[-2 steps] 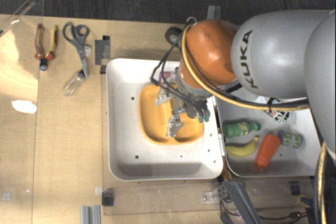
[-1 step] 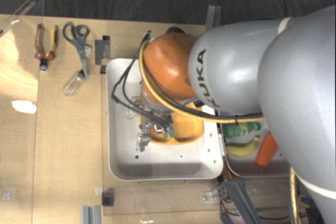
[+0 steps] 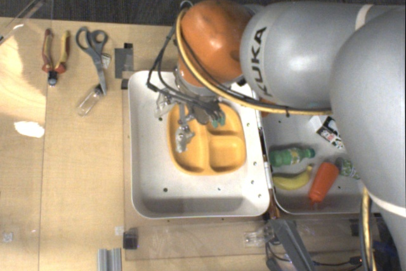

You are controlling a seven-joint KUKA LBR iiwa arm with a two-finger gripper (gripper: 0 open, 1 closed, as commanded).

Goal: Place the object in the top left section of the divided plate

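Pincer (image 3: 190,120) hangs low over the yellow divided plate (image 3: 219,158), its metal fingers (image 3: 184,136) pointing down into the plate's upper left section; whether they are spread or closed cannot be told from this slanted look, and nothing can be made out between them. Just beside the pincer, toward the right, a small teal object (image 3: 219,120) lies at the upper edge of the plate, partly hidden under the wrist, so its exact section is unclear, though it seems to sit near the top middle rather than at the far left. The plate rests in the left white bin (image 3: 149,187), toward that bin's upper right part, with bare white floor to its left and below it. Above the plate the grey arm (image 3: 304,60) with its orange band (image 3: 212,38) covers the top of the bin, black and yellow cables looping around the wrist. In the right white bin (image 3: 285,203) lie a green bottle (image 3: 290,155), a yellow banana (image 3: 292,181) just below it, and an orange carrot-shaped thing (image 3: 322,181) standing at a tilt beside them. On the wooden surface (image 3: 70,187) left of the bins, well apart from the plate, lie red-handled pliers (image 3: 54,55) and grey scissors (image 3: 95,51).
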